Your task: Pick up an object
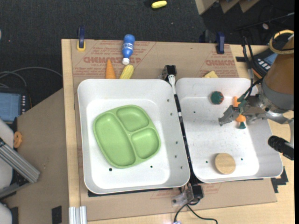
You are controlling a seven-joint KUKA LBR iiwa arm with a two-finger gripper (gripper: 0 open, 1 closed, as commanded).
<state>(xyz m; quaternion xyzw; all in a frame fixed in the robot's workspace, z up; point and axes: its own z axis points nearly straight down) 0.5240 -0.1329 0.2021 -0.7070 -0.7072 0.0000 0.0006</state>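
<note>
- Bench (70, 125): carries two white bins side by side. All places below are given from the right bin (205, 139).
- Left bin (88, 106): touches the right bin along its left wall. It holds a green divided plate (127, 135), well apart from the gripper.
- Arm (282, 78): reaches over the right bin's right wall at its upper half. It is the only arm, so there is no choice of reach.
- Gripper (230, 117): hangs over the right bin's upper-middle floor, tips pointing toward the left wall. Whether the tips are spread or pressed together cannot be told from this view. Nothing can be seen pinched between them. Orange parts sit just behind the tips, and whether these belong to the tool or are a loose thing cannot be told.
- Disc (224, 163): a tan round piece lying flat near the right bin's lower wall. From the tips it lies toward that wall, apart from them. Round, so it has no long axis to line up with.
- Ball (216, 97): small, dark green, near the right bin's upper wall. It lies just beyond the tips, toward the upper wall and slightly left, not touching. It is the nearer candidate, and a short shift toward the upper wall would likely bring the tips over it.
</note>
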